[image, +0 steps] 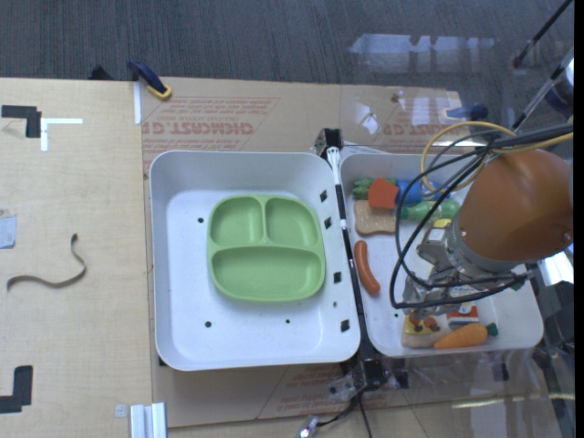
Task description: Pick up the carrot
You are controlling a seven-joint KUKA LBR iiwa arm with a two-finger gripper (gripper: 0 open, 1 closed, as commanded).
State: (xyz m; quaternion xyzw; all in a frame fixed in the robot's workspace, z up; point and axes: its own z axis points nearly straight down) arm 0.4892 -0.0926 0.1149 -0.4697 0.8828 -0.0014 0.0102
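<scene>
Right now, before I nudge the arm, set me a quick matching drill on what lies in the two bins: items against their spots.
Items:
1. carrot
2. green divided plate
3. sausage
4. toast slice

Spots:
A. left bin, in the middle
B. right bin, near front edge
C. right bin, along its left wall
D. right bin, toward the back, beside green toy food

Pairs: 1-B, 2-A, 3-C, 4-D

bins (164, 336): smooth white plastic, slight gloss
plate (266, 247): matt green plastic
bench (64, 181): pale wood, matt
carrot (462, 337): smooth orange plastic
arm (516, 210): glossy orange band
</scene>
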